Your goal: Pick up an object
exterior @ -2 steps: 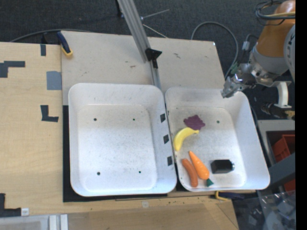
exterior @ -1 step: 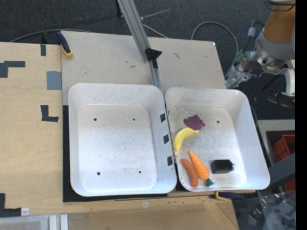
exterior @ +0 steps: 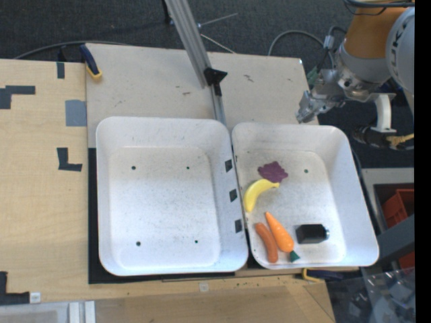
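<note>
Objects for picking all sit in the right bin [exterior: 350,180]: we see a purple piece [exterior: 273,172] near the middle, a yellow banana [exterior: 258,192] just below it and apparently touching it, two orange carrots side by side, carrot one [exterior: 279,231] and carrot two [exterior: 267,242], toward the front edge, and a black block [exterior: 312,233] just right of the carrots. We mark the left bin [exterior: 108,180] as bare white with dark specks. The gripper [exterior: 308,110] hangs above the back rim of the right bin, well apart from every item, nothing between its fingers. Its tips are small and blurred, so we cannot tell whether the claw is spread or closed. A grey metal rail [exterior: 192,39] slants down behind the bins, and a yellow-and-blue clamp [exterior: 90,61] sits at the bench's back left.
</note>
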Robot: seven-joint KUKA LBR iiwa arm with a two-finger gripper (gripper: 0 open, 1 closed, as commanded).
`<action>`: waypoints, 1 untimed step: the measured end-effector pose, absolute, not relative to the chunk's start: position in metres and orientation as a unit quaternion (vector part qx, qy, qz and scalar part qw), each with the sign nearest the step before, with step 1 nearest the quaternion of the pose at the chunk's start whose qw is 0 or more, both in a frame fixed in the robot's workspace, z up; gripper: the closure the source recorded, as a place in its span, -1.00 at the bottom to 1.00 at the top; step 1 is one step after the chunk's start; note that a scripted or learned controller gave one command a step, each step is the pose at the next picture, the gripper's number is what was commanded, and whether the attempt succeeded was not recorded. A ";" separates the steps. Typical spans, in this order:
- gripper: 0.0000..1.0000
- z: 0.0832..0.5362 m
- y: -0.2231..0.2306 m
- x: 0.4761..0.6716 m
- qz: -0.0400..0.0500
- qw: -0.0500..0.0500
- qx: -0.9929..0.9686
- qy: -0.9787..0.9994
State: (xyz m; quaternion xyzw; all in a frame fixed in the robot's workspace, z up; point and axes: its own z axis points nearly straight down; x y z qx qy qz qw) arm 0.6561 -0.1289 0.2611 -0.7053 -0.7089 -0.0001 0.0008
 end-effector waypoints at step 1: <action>1.00 0.266 -0.077 0.660 0.000 0.001 -0.705 -0.709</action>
